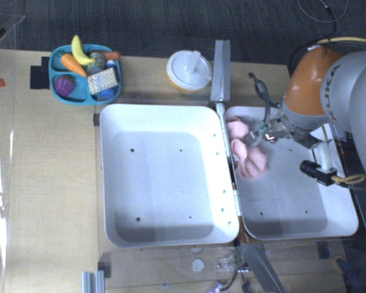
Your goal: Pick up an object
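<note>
The bench [43,182] is a pale wooden surface carrying two shallow white bins side by side. The left bin [165,176] is the larger in view; the right bin [305,212] adjoins it along a shared edge at the centre.

The arm [348,96], grey with an orange band, enters from the right and extends over the rear edge of the right bin. The gripper [262,133] is positioned over the rear-left part of the right bin, just beside the pink soft object [247,148]. Finger opening cannot be determined from this view, and no object is seen between the fingers.

The pink soft object lies in the right bin against its left wall, toward the rear-left corner. Its outline is blurred.

A blue divided tray [56,75] sits near the rear-left corner of the bench, holding toy food including a banana [79,50] and a carrot [72,64]. A white-lidded cup [189,70] stands at the rear edge of the bench, behind the left bin.
</note>
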`<state>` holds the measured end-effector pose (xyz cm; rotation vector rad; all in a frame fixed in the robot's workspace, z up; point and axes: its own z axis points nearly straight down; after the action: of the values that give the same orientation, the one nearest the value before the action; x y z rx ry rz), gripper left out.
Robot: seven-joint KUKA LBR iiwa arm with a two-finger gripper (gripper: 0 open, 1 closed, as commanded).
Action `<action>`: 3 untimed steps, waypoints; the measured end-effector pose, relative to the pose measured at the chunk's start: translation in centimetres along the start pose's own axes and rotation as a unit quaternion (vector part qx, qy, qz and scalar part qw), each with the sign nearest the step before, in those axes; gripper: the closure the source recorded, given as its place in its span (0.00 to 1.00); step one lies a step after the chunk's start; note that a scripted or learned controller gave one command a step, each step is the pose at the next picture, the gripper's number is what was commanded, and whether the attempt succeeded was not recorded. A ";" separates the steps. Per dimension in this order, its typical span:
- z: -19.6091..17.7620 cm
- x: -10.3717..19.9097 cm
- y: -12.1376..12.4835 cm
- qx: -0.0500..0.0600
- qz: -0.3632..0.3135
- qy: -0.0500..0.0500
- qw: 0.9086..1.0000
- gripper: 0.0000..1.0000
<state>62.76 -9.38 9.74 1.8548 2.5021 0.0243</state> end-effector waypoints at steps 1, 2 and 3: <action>-0.1 0.7 -0.9 -0.001 -0.088 -0.001 0.996 0.00; -1.4 0.9 -0.5 -0.005 -0.089 0.000 0.996 1.00; -9.0 4.5 6.2 0.008 -0.105 0.005 0.994 1.00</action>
<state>67.10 -3.20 18.83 1.5906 2.6965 0.0071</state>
